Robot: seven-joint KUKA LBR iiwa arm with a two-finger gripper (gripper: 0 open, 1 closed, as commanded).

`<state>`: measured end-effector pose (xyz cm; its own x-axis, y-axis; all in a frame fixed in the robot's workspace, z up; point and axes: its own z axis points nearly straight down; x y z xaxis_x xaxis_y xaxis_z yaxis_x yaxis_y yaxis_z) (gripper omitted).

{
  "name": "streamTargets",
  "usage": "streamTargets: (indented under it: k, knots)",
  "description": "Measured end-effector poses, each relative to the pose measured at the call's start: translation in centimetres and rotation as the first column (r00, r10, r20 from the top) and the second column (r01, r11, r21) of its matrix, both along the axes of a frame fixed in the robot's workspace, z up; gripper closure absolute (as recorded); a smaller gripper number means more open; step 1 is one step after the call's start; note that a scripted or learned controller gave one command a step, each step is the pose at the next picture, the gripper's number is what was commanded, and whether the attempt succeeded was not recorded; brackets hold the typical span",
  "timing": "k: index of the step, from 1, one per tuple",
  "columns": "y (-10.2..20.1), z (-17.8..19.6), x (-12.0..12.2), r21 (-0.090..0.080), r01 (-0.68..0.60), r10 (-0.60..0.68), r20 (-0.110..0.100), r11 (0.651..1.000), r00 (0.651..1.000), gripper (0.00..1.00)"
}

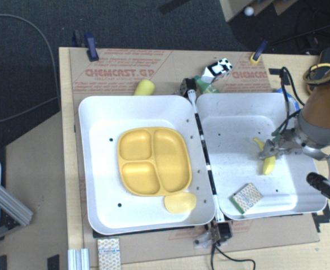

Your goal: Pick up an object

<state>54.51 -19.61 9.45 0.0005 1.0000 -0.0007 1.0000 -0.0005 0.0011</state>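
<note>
My tool (273, 148) hangs over the right bin (232, 122) toward its right wall, touching a small yellow banana-like piece (268, 163) just beneath it; I cannot tell whether it grips.

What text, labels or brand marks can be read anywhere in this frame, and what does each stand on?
"CHEMCAST GP", red print, on the brown cardboard sheet behind the left white bin.
The same red print repeats at the cardboard's back right, cut off and too blurred to read fully.
The small patterned packet in the right white bin: print too small to read.
</note>
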Motion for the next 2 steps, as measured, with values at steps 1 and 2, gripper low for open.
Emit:
streamTargets:
  k: [1,2]
  knots:
    - [5.1,-1.0,4.7,0.001,-0.002,0.002,0.001,1.0,1.0,1.0]
    - [13.3,11.4,0.8,0.001,-0.002,0.002,0.001,1.0,1.0,1.0]
